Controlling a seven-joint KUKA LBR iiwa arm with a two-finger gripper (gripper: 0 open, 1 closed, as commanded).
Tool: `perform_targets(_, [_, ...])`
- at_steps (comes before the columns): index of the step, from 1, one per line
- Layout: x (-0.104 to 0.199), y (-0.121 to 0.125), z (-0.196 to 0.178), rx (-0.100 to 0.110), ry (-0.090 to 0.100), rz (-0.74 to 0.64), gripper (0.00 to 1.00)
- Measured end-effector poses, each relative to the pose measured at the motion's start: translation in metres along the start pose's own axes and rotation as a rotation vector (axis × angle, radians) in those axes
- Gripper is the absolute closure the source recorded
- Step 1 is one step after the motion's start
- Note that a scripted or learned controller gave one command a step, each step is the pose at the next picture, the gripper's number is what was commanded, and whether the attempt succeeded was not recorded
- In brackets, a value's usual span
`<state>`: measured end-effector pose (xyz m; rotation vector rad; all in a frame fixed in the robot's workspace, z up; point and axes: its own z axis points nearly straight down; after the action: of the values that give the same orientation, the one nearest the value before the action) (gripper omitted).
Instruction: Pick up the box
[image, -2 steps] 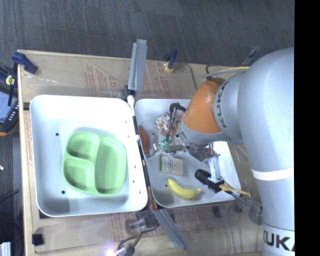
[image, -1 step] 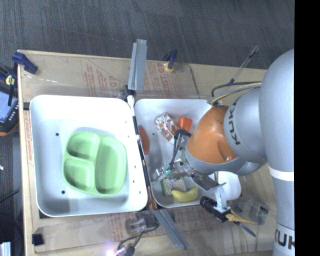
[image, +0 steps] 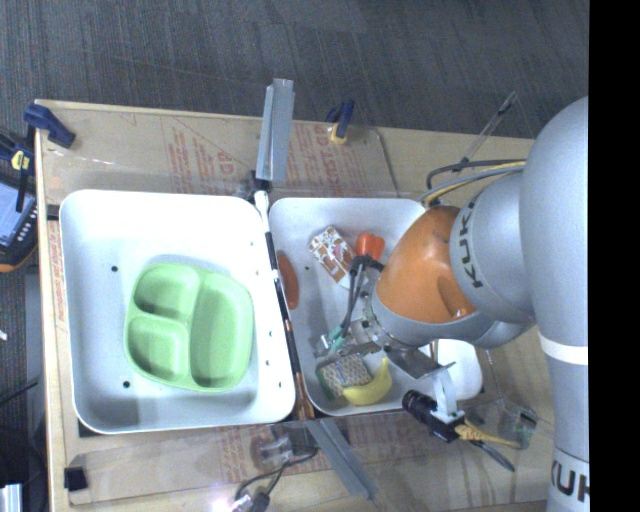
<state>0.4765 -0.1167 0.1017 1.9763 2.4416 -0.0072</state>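
Bench: left bin (image: 90, 215) holds green tray (image: 190, 325); right bin (image: 320, 215) holds box (image: 330, 252), banana (image: 370, 388); jaws state unclear.

The gripper (image: 345, 350) hangs over the patterned box (image: 346, 374) beside a banana (image: 372, 388) in the right bin (image: 300, 240); a green divided tray (image: 190, 325) lies in the left bin (image: 90, 215).

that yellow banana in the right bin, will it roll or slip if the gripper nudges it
The banana is curved, so it would probably pivot rather than roll. It lies against the right bin wall beside a patterned box, so a push may wedge it. Its skin looks smooth, perhaps slippery.
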Motion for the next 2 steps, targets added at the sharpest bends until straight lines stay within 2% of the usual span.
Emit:
perform_targets(1, [-0.0001,0.0000,0.0000,0.000,0.000,0.000,0.00])
perform_targets(2, [-0.0003,0.0004,-0.0093,0.002,-0.002,-0.006,1.00])
